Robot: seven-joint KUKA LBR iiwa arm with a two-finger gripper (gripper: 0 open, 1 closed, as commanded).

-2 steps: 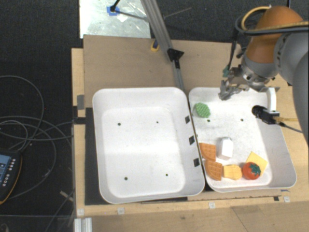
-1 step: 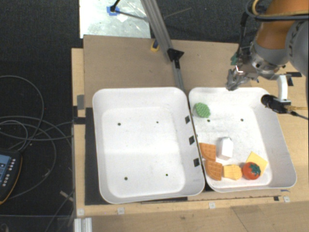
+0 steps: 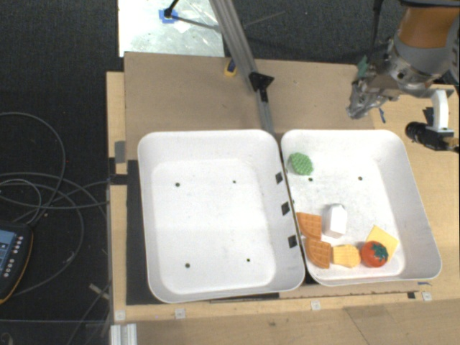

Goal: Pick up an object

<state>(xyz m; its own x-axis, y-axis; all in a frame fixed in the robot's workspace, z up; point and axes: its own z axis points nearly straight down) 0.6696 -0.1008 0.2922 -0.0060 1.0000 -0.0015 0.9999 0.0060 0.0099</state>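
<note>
Above the far right corner of the bench, beyond the far rim of the right bin (image 3: 402,149), I see the gripper (image 3: 357,111) hanging from the arm's orange band (image 3: 429,13) and grey wrist. Its tips point down over the brown board, clear of the bin and touching none of the objects. From my feed I cannot tell how the claw stands; it shows as a small dark, blurred tangle, and I see nothing between its tips.

All the candidates for picking sit in the right bin. A green knobbly ball (image 3: 300,164) lies near the far left corner of that bin, well apart from the rest. Along the near side, a white block (image 3: 335,219) stands just beside an orange waffle-like piece (image 3: 310,225). A second orange piece (image 3: 318,253) lies nearer still, touching a paler yellow-orange square (image 3: 346,256). To the right of that sits a red tomato-like toy (image 3: 374,254), with a yellow wedge (image 3: 383,237) pressed against its far side.

To the left, the left bin (image 3: 154,192) lies alongside, joined to its neighbour by black clips (image 3: 285,208).
</note>
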